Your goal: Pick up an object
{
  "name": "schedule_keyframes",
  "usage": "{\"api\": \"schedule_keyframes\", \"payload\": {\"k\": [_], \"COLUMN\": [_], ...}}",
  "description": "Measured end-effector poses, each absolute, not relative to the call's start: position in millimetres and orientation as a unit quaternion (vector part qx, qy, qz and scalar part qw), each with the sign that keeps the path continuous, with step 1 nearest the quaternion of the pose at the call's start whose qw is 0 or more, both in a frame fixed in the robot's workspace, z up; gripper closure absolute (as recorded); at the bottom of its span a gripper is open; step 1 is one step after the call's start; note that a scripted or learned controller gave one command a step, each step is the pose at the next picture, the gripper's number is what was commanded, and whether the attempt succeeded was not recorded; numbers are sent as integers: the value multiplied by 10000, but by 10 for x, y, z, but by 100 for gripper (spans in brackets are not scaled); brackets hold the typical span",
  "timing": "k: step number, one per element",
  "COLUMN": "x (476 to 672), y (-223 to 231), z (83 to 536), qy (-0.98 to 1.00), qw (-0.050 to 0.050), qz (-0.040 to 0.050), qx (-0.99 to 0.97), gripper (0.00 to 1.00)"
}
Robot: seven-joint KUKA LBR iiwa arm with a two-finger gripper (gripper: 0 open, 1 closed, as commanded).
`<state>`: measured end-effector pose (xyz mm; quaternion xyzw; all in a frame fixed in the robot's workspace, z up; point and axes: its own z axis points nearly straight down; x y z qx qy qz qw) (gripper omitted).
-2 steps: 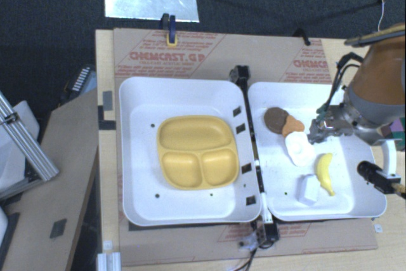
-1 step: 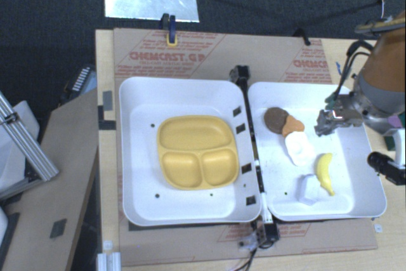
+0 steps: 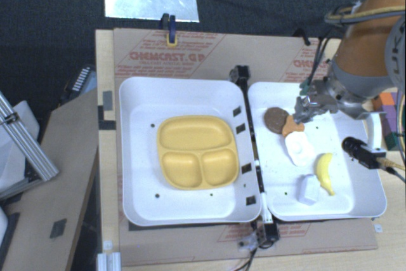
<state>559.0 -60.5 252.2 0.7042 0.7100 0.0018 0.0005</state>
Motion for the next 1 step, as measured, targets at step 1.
{"api": "schedule_keyframes", "payload": {"k": [1], "x": [5780], "y": [-125], "z": [2366], "qy": [7104], "qw": [1], "qz": [13], "qx": [7038], "gripper": [100]}}
